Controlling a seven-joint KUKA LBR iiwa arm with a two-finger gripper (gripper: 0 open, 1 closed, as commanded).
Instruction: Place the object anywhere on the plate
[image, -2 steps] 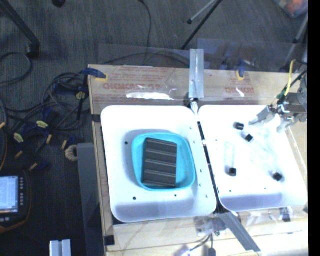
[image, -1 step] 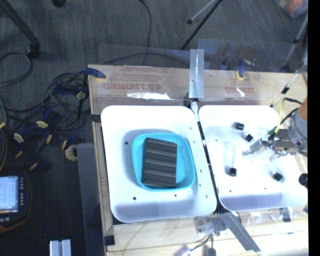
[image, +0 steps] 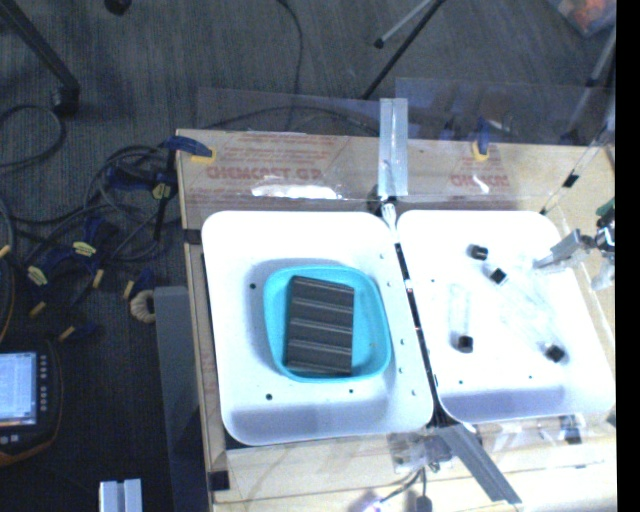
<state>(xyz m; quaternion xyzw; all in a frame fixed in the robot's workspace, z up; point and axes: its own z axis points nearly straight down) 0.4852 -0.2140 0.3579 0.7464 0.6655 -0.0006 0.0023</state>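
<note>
A dark ribbed block (image: 320, 325) lies flat on the blue plate (image: 372, 345) in the left bin (image: 230, 300), its long axis running from the far side toward the near edge, tilted slightly. The pincer (image: 560, 252) reaches over the right bin (image: 520, 390); its state cannot be told.

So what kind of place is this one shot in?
Most likely a robotics lab. Two white bins sit side by side on a bench, loose cables run over the dark floor, and a handheld control pendant lies at the left.
</note>
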